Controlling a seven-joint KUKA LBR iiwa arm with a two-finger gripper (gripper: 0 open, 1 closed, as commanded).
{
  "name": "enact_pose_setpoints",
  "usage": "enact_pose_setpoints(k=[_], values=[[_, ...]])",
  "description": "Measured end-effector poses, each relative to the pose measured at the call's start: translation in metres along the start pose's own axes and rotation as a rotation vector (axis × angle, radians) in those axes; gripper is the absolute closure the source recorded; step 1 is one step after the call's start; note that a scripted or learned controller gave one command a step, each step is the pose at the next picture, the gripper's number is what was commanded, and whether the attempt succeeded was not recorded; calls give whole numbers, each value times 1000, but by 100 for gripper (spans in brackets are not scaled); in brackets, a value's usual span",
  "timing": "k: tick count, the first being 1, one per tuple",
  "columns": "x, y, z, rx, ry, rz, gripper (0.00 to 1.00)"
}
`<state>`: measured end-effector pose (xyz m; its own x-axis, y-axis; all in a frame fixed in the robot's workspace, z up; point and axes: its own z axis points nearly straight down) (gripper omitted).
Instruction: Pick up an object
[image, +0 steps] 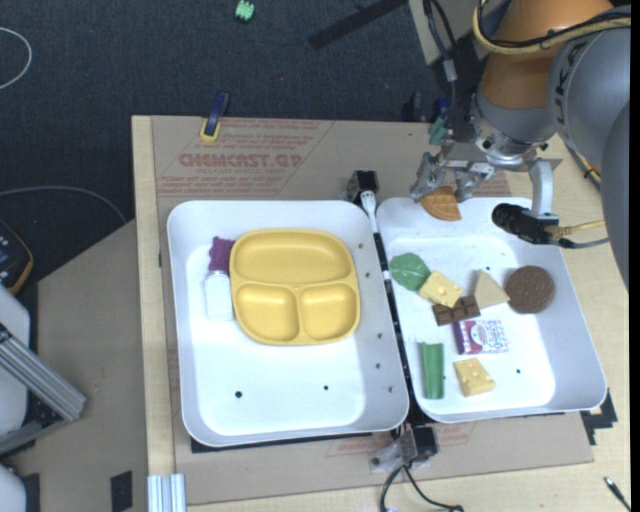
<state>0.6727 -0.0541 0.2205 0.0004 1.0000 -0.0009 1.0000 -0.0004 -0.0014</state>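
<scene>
Your gripper (449, 184) hovers at right bin (580, 350) far rim; orange piece (440, 207) sits directly beneath; finger spread unreadable.

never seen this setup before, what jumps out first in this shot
The big yellow divided tray in the left bin draws the eye first, with a purple and white item tucked against its left side. Next comes the right bin, scattered with small toy foods such as a brown cookie and a green stick. At that bin's far edge the tool sits just above an orange-brown piece.
</scene>
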Motion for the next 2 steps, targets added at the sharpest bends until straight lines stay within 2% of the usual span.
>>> enact_pose_setpoints(k=[1,2], values=[[0,-10,5,2,1,1,100],[1,-5,5,-3,0,0,100]])
